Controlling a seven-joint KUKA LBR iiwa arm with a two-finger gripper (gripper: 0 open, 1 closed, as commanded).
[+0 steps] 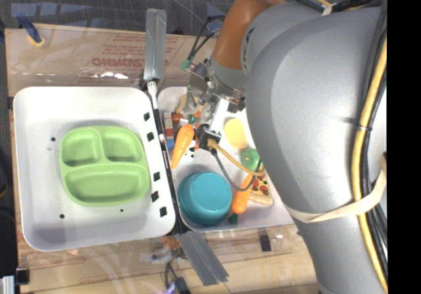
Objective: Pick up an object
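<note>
We look down on two shallow white bins side by side. The big grey arm (pixel 316 128) reaches in from the right and covers much of the right bin (pixel 172 97). Its gripper (pixel 200 112) sits low among the objects there; we cannot tell how it is set.

The left bin (pixel 33 174) holds one green divided plate (pixel 104 163). In the right bin we count one teal bowl (pixel 205 198), two carrots, one (pixel 182 144) beside the gripper, the other (pixel 241 199) touching the bowl, one yellow piece (pixel 235 132) and one green piece (pixel 249 158). Other small items lie hidden under the arm.
</note>
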